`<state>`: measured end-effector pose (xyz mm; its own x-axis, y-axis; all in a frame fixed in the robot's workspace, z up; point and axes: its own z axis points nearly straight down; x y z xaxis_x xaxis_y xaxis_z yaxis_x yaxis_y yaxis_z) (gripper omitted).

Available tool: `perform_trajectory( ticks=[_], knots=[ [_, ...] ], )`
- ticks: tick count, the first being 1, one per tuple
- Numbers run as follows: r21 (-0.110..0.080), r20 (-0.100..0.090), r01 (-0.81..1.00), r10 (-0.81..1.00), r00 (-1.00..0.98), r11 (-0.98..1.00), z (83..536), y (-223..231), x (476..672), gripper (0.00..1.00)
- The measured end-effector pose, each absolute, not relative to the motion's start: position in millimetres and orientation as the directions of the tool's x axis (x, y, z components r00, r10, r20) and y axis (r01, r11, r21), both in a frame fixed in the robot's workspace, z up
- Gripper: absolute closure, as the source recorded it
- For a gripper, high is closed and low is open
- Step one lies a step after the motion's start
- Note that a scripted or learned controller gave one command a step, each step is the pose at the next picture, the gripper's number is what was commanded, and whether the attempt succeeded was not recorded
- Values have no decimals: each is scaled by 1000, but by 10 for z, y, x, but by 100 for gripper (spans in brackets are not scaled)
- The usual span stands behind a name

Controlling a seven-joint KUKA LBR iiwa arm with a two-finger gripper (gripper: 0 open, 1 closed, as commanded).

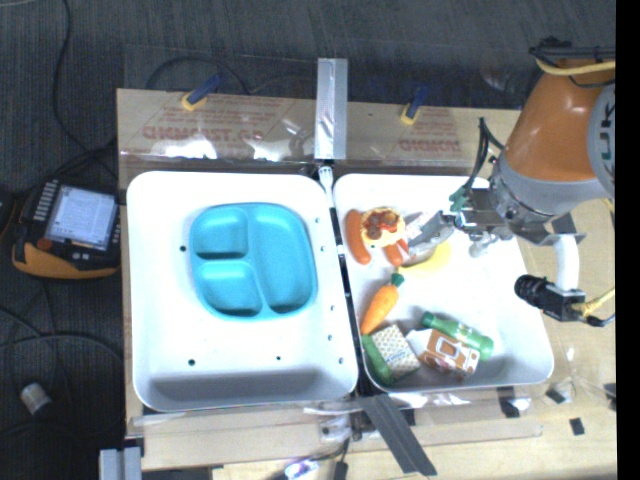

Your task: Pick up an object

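Several toy food items lie in the right bin. A red sausage and a round pizza-like piece sit at its far left. Below them lie a yellow banana, a carrot, a green bottle, an orange carton and a green and white packet. My gripper reaches in from the right, low over the bin's upper middle. It is just above the banana and right of the pizza-like piece. I see nothing held in it.
The left bin holds a blue divided plate. A metal strip stands at the back between the bins. A black fitting hangs off the arm over the right bin's right side. A handheld device lies left of the bench.
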<state>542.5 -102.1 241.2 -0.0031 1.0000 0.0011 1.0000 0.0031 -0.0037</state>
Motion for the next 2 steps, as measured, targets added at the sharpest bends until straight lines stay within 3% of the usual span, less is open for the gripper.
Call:
perform_trajectory(
  ticks=[1, 2],
  knots=[
    [-1, -1, 999, 999, 44, -44, 984, -1146, 6011, 0],
    [-6, 2, 999, 999, 43, -43, 1056, -1133, 5999, 100]
  ],
)
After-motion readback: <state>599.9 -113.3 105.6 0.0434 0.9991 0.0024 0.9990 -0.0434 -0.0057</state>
